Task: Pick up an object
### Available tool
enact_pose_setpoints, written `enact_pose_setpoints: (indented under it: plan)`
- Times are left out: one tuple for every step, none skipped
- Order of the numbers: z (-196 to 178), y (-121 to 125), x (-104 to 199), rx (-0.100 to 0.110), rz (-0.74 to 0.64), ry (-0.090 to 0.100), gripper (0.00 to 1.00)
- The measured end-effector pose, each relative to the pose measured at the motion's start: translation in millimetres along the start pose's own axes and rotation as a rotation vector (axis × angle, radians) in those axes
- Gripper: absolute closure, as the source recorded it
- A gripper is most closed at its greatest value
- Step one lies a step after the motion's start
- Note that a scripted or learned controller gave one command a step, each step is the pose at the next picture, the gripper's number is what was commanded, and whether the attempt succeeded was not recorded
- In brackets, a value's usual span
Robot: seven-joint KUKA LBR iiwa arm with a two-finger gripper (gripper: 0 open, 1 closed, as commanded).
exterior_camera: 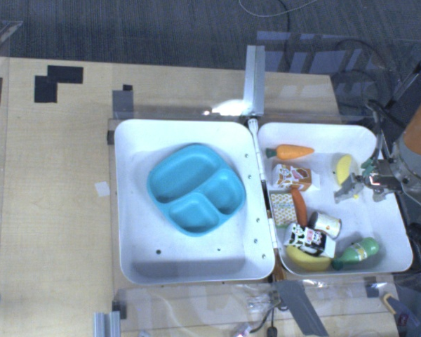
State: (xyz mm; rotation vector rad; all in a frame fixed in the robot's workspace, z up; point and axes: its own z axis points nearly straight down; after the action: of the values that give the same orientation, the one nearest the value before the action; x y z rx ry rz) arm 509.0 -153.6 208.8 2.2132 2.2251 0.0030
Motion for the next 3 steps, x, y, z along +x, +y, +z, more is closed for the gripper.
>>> enact_pose_setpoints:
  plan:
    - [28.3, 67.9, -41.1, 0.000, 0.138, 0.000, 0.00]
    - [121.3, 104.5, -42.1, -0.005, 0.149, -0.002, 0.00]
    - [107.8, 107.6, -40.7, -0.012, 0.142, -0.002, 1.00]
